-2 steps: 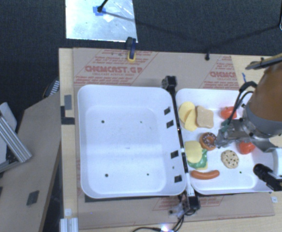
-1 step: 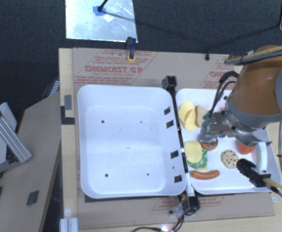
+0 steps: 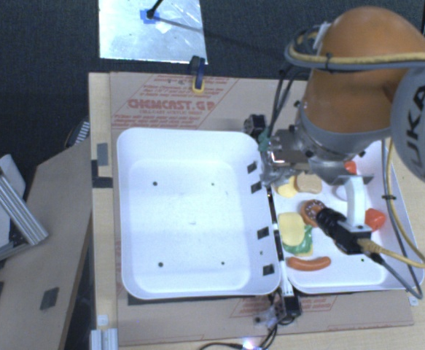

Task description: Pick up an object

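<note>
The right white bin (image 3: 343, 279) holds several toy foods. A tan bread slice (image 3: 309, 184) and a pale yellow piece (image 3: 287, 191) lie near its left wall. Below them are a brown round piece (image 3: 313, 209), a yellow piece (image 3: 291, 228) on a green one (image 3: 300, 246), and a red-orange sausage (image 3: 308, 263). An orange-red piece (image 3: 375, 217) lies further right, and a small red piece (image 3: 351, 168) peeks out from under the arm. My gripper (image 3: 283, 168) hangs low over the bin's upper left part, just above the bread slice and the pale yellow piece. The arm's bulk hides much of the bin's far half.
The left white bin (image 3: 132, 152) sits beside the right one, joined by a black-clipped divider (image 3: 272, 221). Both rest on a cardboard sheet (image 3: 168, 100). A shiny metal plate (image 3: 150, 20) lies behind the bins, and an aluminium frame (image 3: 4, 203) stands at the far left.
</note>
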Tool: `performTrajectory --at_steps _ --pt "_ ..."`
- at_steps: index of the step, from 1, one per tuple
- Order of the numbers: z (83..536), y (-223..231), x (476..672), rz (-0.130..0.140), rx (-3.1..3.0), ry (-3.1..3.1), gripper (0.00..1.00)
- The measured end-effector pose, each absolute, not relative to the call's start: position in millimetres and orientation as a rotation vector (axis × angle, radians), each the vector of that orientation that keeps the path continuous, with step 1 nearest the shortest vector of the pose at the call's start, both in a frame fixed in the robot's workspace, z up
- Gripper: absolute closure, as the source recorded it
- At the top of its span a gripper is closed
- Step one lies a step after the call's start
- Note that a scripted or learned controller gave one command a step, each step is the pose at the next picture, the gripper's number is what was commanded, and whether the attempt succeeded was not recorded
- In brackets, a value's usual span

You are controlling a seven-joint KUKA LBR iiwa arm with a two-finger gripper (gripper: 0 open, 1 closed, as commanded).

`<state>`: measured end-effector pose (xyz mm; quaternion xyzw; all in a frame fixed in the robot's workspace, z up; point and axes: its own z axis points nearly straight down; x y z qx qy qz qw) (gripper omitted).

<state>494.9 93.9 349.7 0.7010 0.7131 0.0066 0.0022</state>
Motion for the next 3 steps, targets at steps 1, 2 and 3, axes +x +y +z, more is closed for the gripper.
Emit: performTrajectory --at_steps 1,2,3 --pt "344 86 493.9 0.003 2.217 2.225 0.00" --pt "493 149 498.5 0.029 2.204 2.228 0.00" --pt "438 220 490.2 -0.003 2.211 2.236 0.00"
